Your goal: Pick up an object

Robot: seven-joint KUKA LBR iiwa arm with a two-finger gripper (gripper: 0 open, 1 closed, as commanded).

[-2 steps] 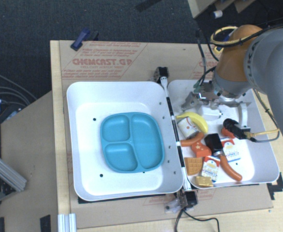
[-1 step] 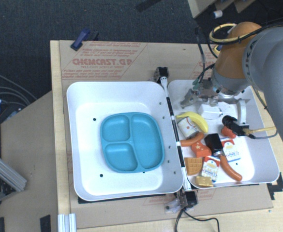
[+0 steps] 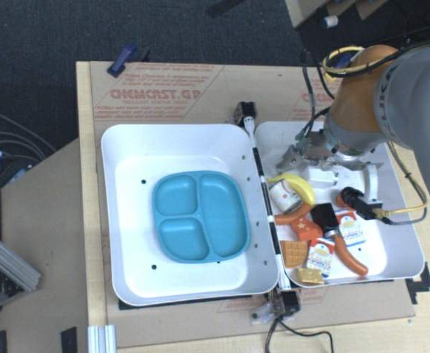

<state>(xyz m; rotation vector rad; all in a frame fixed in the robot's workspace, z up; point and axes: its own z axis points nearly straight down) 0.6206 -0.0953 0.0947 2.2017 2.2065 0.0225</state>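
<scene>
Plainly, "CHEMCAST" across the bench (image 3: pixel 156 93)

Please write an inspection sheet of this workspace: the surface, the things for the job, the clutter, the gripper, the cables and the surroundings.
Surface: bench with printed covering, bearing left bin and right bin.
Job's things: yellow banana, orange sausage, waffle and small packets piled in right bin.
Clutter: blue divided tray in left bin.
Gripper: gripper low over right bin; finger state unclear.
Cables: yellow cable by the wrist.
Surroundings: dark floor, blue clip.
</scene>
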